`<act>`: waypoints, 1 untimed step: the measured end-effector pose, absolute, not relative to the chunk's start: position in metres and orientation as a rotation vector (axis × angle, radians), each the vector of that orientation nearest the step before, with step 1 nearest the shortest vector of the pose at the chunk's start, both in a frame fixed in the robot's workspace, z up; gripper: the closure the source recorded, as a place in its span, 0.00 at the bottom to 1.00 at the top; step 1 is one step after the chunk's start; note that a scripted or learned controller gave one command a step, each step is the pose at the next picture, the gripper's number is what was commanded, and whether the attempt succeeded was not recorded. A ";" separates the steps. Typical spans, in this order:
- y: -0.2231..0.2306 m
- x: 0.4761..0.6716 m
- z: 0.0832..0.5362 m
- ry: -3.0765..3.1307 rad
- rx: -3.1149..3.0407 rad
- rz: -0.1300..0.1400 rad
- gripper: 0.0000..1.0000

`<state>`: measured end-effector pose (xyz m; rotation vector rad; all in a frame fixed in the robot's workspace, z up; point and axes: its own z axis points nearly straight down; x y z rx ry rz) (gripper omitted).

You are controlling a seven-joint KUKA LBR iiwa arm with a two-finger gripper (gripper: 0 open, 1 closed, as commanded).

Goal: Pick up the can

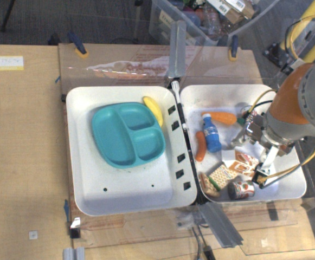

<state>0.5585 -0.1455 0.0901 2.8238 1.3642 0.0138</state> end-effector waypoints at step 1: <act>-0.183 0.655 0.092 1.434 2.788 0.013 0.00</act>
